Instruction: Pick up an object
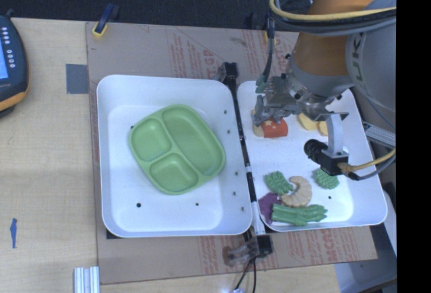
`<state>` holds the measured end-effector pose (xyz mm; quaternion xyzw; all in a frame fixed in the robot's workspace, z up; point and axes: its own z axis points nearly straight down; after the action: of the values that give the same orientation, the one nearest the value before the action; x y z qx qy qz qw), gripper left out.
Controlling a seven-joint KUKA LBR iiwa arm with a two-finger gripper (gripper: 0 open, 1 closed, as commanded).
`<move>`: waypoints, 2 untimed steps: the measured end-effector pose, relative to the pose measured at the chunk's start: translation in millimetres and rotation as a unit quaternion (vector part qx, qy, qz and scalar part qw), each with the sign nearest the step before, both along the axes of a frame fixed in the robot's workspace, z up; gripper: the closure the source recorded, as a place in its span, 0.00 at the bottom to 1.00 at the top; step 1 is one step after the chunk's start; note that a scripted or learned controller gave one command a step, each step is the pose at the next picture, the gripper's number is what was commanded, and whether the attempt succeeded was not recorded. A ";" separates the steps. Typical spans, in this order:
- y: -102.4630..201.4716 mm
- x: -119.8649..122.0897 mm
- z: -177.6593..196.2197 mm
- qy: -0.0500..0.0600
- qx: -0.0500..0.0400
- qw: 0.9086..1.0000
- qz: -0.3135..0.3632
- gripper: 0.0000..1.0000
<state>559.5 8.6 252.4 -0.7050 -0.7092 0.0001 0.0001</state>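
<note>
My gripper (269,115) hangs low over the upper left part of the right bin (363,207), directly above a red and orange toy piece (275,128) that it partly covers. Whether it touches the piece is hidden by the wrist. A yellow piece (309,122) lies just right of it, half under the arm. Toward the bin's front sit a small green piece (275,181), a tan curved piece (299,191), a purple piece (267,203), a long green pod (299,215) and a leafy green piece (326,180).
The left bin (114,150) holds a light green divided plate (176,148). The arm's grey body and orange band (337,22) fill the upper right, with a black cable fitting (323,154) over the right bin. A handheld pendant (10,62) lies at the bench's far left.
</note>
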 end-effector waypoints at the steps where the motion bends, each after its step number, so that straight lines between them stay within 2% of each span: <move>1: 46.3 -0.6 -28.2 0.004 0.000 1.000 0.002 1.00; 2: 43.4 -0.4 -16.3 0.004 0.000 1.000 0.003 1.00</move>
<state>559.2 52.0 236.1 -0.7028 -0.7114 0.0033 0.0028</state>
